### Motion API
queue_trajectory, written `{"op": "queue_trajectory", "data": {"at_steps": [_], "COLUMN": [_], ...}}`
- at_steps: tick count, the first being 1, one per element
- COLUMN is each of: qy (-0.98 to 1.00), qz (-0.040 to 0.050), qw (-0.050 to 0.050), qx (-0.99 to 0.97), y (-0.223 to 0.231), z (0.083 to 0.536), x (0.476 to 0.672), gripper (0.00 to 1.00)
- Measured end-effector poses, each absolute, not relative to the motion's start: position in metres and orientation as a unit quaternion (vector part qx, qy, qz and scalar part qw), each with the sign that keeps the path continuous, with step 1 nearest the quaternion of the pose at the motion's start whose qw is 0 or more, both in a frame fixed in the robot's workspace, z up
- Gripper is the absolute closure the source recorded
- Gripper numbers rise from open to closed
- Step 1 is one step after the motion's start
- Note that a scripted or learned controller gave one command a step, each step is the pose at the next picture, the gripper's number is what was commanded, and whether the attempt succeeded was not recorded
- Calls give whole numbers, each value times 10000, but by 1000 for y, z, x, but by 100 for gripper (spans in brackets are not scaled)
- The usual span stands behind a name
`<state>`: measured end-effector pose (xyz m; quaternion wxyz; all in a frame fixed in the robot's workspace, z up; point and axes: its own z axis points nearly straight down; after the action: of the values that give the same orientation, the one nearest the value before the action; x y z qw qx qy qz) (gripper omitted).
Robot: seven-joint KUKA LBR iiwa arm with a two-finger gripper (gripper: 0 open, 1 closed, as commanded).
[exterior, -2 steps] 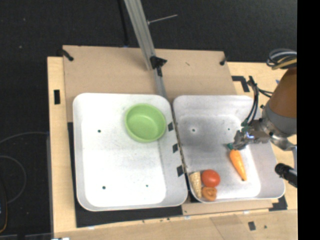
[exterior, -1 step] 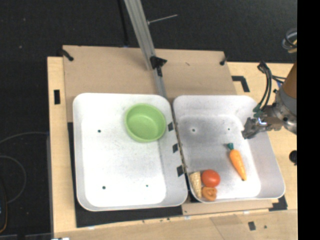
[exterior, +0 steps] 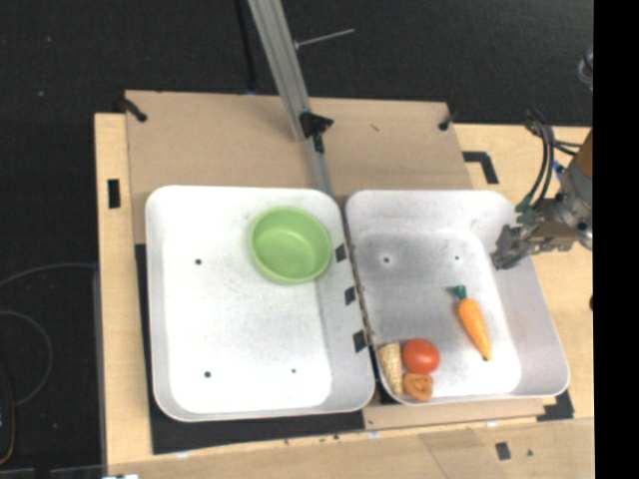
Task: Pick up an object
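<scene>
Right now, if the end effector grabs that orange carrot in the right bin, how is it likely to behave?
The tapered orange toy carrot with a green top looks rigid and probably light, so it should lift without flopping. Its rounded, narrowing body may slip or roll if pinched near the tip. It lies apart from the round red tomato, so a push likely moves it alone.

floor (exterior: 80,28): dark, black | bench (exterior: 110,267): pale wood, brown board (exterior: 220,143) on top

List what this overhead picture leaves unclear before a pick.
- Pincer: small and dark at the right bin's rim; finger state unreadable.
- Arm: cut off by the picture's right side.
- Pale item and orange item beside the tomato: too small to identify.
- Carrot: clear.
</scene>
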<state>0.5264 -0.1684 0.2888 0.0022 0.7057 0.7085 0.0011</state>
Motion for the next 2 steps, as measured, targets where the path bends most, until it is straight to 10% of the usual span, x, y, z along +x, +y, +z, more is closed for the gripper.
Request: {"op": "queue_trajectory", "data": {"at_steps": [2], "qy": [7095], "qz": [-3], "qw": [-10], "qx": [7047], "y": [-61], "z": [259], "x": [559], "gripper": [100]}}
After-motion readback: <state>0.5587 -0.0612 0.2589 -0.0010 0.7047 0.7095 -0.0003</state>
